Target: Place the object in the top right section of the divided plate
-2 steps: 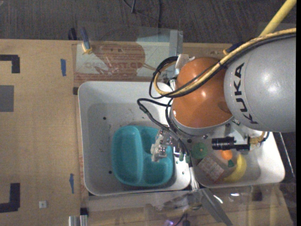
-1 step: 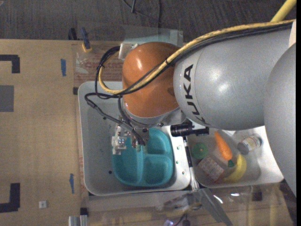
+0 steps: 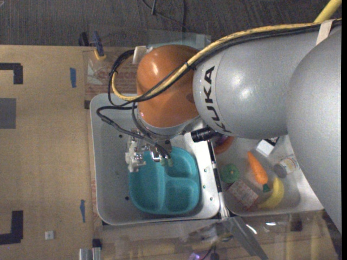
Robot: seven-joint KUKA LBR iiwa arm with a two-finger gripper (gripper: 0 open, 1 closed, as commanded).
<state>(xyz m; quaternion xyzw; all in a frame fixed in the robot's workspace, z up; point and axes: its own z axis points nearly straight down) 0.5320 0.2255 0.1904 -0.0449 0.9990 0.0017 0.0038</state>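
Green object (image 3: 167, 160), small and half hidden under the wrist, is what we take for the task's thing. It sits over the upper edge of the teal divided plate (image 3: 180, 198), close to the top right section, in the left bin (image 3: 108, 167). The gripper (image 3: 149, 155) hangs just beside it, touching or nearly so, but we cannot tell how wide the pincer stands or whether it has hold of anything, since the orange band and cables shadow it. We judge the piece to be light and probably a rigid plastic toy, so it should neither crush nor sag, though a smooth skin could slip. We would take it across its narrowest middle. The carrot (image 3: 257, 168) and banana (image 3: 274, 194) lie well apart in the right bin.
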